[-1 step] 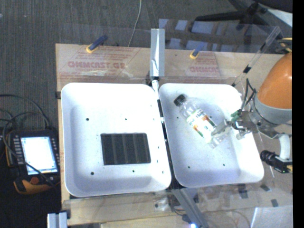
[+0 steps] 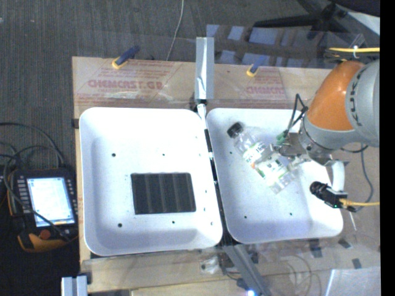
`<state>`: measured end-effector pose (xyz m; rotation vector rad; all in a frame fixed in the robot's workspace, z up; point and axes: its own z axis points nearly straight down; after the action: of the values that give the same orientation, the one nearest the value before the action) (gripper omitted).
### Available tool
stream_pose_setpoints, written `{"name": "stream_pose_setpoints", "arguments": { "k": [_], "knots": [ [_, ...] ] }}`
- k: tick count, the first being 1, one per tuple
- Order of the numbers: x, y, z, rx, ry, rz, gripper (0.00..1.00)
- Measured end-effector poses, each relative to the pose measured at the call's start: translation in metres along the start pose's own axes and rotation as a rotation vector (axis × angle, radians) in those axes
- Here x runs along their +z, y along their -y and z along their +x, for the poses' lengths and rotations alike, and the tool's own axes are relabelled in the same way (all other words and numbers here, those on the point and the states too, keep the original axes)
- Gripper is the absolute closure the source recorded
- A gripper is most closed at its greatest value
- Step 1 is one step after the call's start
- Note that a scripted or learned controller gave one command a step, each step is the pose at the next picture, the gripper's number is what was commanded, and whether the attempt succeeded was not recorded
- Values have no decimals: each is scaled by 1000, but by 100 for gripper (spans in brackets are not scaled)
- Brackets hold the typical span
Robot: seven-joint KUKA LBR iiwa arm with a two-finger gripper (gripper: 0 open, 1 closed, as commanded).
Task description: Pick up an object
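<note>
A clear plastic bottle (image 2: 258,154) with a black cap (image 2: 234,129) lies slantwise in the right bin (image 2: 259,221), its label showing green and white. My gripper (image 2: 289,154) hangs low over the bottle's lower end, coming off the orange-banded wrist (image 2: 333,106) at the right. Whether the bottle sits between its fingers cannot be made out from above. A dark ribbed rectangular block (image 2: 163,192) lies flat in the middle of the left bin (image 2: 99,140).
A black cable connector (image 2: 324,193) with a yellow lead hangs over the right bin's right side. A pendant with a lit screen (image 2: 44,201) lies on the floor to the left. Clamps (image 2: 125,57) hold the board behind the bins.
</note>
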<state>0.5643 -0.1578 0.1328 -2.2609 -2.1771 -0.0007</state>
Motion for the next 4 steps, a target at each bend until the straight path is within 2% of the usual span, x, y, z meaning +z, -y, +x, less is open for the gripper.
{"name": "stream_pose_setpoints", "arguments": {
  "k": [1,3,4],
  "knots": [
    [30,-29,16,-208,10,11,0],
    [30,-44,0,-262,0,23,0],
    [30,-44,0,-261,1,22,0]
  ]
}}
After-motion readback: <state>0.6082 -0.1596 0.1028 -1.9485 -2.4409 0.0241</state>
